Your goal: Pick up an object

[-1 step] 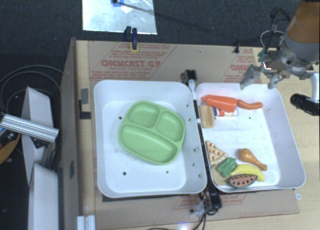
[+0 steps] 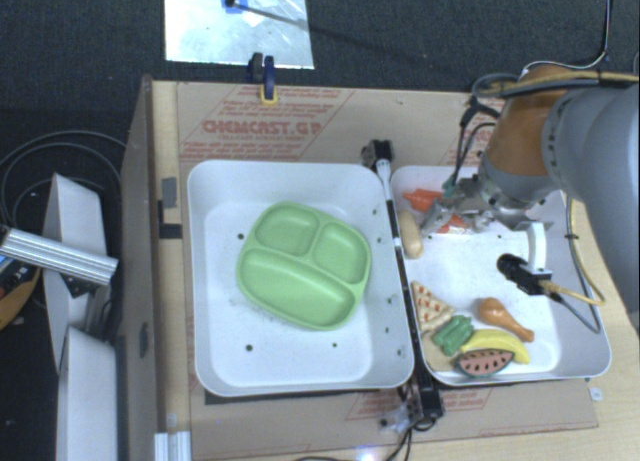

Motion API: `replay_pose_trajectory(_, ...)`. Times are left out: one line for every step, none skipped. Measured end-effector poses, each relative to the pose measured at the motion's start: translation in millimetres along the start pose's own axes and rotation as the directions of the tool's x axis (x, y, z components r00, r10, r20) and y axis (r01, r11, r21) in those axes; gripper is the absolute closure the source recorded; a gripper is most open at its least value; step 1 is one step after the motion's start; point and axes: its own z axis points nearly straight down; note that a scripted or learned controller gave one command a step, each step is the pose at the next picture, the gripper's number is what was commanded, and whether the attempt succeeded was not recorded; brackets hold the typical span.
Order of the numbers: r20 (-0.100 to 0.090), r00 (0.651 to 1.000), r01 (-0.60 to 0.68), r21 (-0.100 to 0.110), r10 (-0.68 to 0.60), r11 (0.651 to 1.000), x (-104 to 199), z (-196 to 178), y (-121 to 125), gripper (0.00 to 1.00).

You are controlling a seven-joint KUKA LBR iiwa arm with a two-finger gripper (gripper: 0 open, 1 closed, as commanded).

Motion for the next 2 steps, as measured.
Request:
replay_pose_trajectory(0.005,1.000,0.005,0.041,-0.005,0.999,2.4,3.4,32.9,0.00)
replay_pose_trajectory(0.004,1.000,0.002,0.039,-0.002,0.999,2.1,3.5,32.5,0.00)
